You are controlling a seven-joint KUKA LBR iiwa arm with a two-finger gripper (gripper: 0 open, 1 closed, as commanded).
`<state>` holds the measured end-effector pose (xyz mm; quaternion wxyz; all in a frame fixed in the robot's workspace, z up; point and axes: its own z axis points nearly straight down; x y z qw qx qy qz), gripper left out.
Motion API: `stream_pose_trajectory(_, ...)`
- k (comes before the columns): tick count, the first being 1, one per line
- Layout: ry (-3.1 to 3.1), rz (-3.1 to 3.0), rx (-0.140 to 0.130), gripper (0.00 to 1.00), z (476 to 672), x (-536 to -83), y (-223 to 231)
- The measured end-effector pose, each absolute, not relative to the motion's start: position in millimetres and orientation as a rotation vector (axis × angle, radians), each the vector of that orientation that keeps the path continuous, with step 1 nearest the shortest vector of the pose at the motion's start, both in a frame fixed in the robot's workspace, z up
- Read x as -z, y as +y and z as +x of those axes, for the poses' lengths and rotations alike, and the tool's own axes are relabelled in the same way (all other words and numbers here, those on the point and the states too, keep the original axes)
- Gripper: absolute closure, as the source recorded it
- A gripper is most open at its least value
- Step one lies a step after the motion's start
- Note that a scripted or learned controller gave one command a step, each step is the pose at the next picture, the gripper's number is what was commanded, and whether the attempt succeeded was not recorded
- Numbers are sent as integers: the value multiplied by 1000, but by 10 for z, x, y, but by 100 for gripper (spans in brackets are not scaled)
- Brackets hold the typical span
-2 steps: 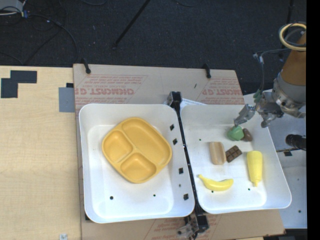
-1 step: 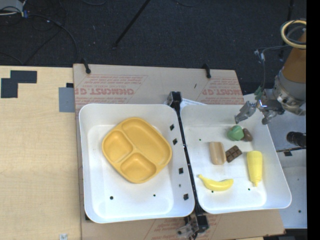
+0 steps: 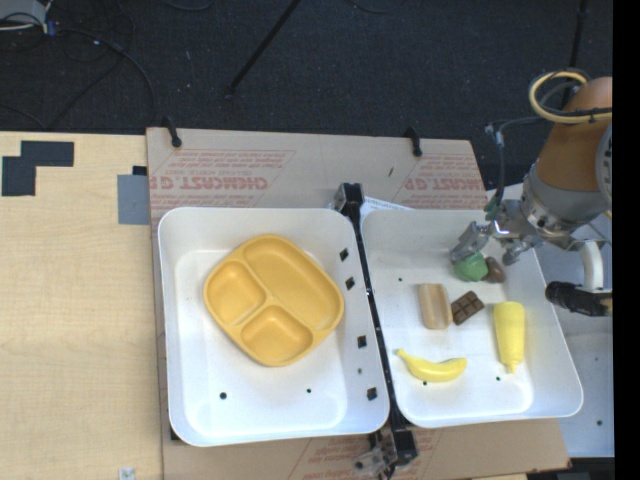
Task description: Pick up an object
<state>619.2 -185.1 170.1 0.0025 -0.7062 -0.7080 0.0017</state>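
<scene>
Glossy curved banana (image 3: 432, 367), compartmented yellow tray (image 3: 273, 298)

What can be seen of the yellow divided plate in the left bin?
The yellow divided plastic plate is a rounded-corner tray with three compartments: one along its upper right side, one at the left, one at the bottom. Raised ridges separate them, and nothing lies in any of them. Its surface looks smooth, matte and uniformly yellow. It lies flat, right side up, turned at an angle to the walls of the shallow white left bin, roughly at that bin's middle, resting on the bin floor. Nothing else touches it.
</scene>
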Motion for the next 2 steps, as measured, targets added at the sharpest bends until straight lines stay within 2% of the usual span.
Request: stream_pose_trajectory(2,-2221,-2216,-4,0,6172,-852,-1774)
